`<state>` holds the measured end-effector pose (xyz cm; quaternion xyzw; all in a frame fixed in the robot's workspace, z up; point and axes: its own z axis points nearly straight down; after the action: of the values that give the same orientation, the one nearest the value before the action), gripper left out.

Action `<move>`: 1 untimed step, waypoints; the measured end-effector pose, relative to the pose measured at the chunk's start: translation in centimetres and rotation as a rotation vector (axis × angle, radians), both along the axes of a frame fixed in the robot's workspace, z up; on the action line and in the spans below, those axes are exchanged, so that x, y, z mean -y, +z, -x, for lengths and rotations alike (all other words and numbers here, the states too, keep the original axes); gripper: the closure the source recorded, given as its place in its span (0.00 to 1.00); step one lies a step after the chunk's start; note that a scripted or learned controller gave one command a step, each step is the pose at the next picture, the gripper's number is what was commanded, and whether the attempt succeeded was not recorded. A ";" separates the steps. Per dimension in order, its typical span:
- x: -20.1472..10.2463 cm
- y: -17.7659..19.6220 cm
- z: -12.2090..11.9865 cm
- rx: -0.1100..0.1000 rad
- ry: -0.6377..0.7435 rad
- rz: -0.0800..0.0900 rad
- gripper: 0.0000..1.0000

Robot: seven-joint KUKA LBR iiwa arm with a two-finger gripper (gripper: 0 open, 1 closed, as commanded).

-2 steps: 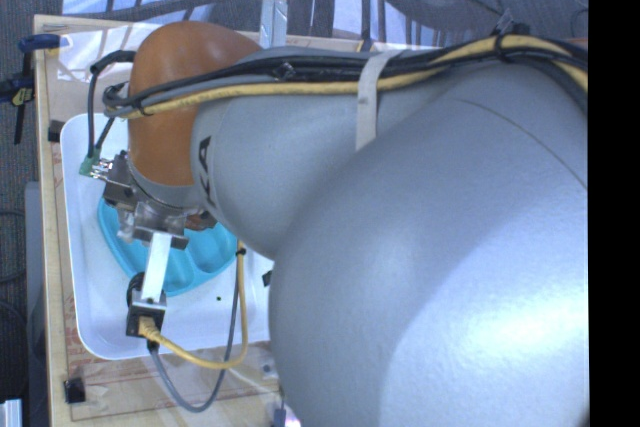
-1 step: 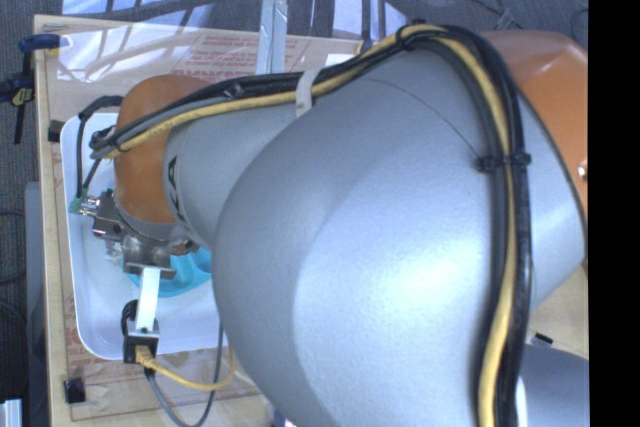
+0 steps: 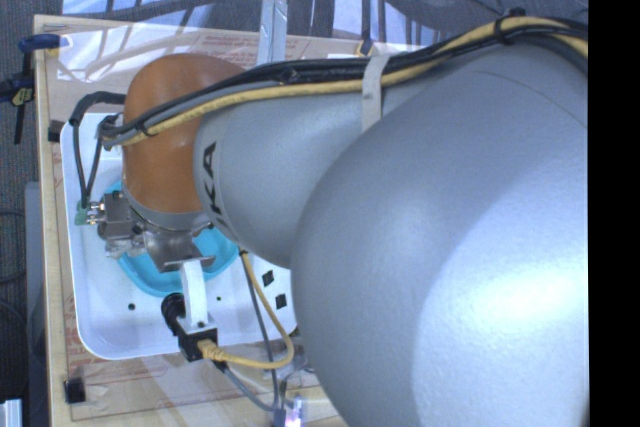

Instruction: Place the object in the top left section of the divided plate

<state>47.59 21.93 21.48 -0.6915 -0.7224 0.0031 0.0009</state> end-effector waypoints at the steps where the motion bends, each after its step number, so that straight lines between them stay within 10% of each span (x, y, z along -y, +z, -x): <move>1: 0.6 -6.7 0.2 -0.006 -0.233 0.005 1.00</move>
<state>47.39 21.33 14.77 -0.7708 -0.6370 0.0070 0.0018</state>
